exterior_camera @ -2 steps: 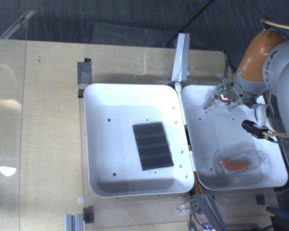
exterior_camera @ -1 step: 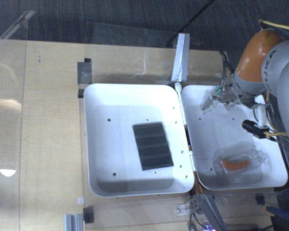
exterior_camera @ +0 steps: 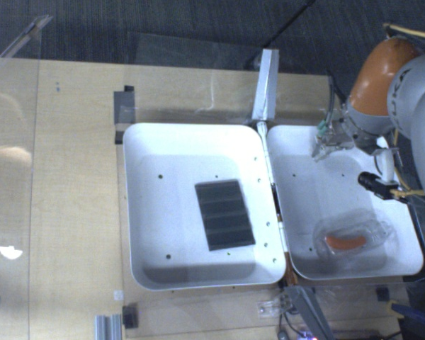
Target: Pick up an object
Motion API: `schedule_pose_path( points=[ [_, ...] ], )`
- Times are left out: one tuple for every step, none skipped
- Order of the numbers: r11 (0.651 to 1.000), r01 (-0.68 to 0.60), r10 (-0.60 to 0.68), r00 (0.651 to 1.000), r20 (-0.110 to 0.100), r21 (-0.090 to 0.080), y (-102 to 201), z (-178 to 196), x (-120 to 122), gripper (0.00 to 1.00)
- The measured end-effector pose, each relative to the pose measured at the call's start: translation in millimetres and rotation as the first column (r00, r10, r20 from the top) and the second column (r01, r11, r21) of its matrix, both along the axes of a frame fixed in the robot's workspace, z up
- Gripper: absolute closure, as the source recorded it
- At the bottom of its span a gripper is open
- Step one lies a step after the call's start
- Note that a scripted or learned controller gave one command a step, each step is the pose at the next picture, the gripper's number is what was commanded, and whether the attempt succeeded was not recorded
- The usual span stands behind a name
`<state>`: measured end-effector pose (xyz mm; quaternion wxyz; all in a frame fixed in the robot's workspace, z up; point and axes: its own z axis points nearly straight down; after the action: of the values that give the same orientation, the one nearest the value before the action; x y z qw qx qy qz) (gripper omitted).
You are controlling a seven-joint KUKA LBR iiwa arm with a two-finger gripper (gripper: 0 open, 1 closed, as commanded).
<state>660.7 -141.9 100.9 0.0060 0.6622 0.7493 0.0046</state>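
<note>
Wooden bench (exterior_camera: 64, 190) carries two white bins. Nearest, the right bin (exterior_camera: 297, 190) holds a clear packet with something orange (exterior_camera: 347, 241) inside; the left bin (exterior_camera: 149, 190) holds a dark ribbed pad (exterior_camera: 225, 214). Farther back, the gripper (exterior_camera: 331, 139) hangs over the right bin's far edge, empty. It should centre above the packet before descending.

My one camera hangs fixed above the bench (exterior_camera: 57, 190), tilted down at a slant and set back far enough to take in both white bins: the left bin (exterior_camera: 145, 154) near centre, the right bin (exterior_camera: 297, 154) beside it. The arm (exterior_camera: 400, 83) enters from the frame's right; dark floor (exterior_camera: 163, 13) fills the top.
</note>
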Motion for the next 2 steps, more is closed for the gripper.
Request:
schedule_pose_path(
  points=[
    [1.000,0.000,0.000,1.000,0.000,0.000,0,0,0,0.00],
    [0.992,0.126,-0.126,0.992,-0.007,0.000,-64,102,-47,0.00]
  ],
)
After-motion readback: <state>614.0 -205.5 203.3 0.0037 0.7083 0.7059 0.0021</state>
